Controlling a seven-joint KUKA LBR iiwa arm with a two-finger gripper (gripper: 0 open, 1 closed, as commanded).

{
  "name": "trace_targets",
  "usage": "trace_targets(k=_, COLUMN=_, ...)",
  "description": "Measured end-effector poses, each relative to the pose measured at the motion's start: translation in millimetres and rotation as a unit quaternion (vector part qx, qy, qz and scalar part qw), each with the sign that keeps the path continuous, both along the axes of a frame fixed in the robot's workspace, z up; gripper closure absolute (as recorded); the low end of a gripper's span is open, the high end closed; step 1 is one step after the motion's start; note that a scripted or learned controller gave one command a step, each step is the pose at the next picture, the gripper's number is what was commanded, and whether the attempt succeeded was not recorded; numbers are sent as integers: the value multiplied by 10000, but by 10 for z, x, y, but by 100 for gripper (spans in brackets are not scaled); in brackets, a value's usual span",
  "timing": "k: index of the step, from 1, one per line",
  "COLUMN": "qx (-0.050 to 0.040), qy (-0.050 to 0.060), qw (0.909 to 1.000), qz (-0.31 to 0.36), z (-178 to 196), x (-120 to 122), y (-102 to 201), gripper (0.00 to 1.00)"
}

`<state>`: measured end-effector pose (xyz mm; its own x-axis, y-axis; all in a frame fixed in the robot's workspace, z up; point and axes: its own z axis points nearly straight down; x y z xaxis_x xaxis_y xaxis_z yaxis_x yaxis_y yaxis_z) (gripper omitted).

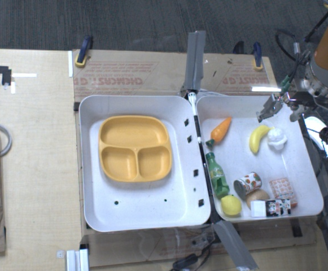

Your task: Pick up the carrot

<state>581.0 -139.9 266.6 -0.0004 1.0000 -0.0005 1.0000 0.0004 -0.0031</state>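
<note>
Carrot: we see the carrot (221,129) lying in the right bin (307,168), up in its far-left corner, just beside the divider where the two bins meet. It lies at a slant, thick end up and to the right, tip down toward the green bottle (215,174).
Hand: our hand (281,107) hovers over the far-right part of the right bin, near the banana (257,138) and well apart from the carrot. Nothing is between its fingers; whether they are spread or pressed together we cannot tell.
Neighbours: the banana and a white lump (276,138) touch each other mid-bin. The bottle, a lemon (230,205), a small can (248,183) and some packets (279,196) crowd the near edge.
Left bin: the left bin (96,208) carries a yellow divided plate (134,148), well clear of our target.
Why it matters: we judge the carrot is free on its right side, so an approach from there suits it. The bin wall on its left leaves little room for a finger.
Progress: we judge the pick is not yet begun, since the hand has to cross leftward and descend first.
Risk: a slanted, rounded carrot may roll out of a pinch taken across the wrong axis.
</note>
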Motion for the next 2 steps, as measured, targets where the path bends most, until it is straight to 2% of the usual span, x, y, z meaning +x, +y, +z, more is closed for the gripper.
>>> trace_targets(k=1, qx=-7, qy=-10, qw=9955, qz=-952, z=21, x=-61, y=-235, gripper=0)
trace_targets(k=2, qx=-4, qy=2, qw=9978, qz=-664, z=-1471, x=355, y=268, gripper=0)
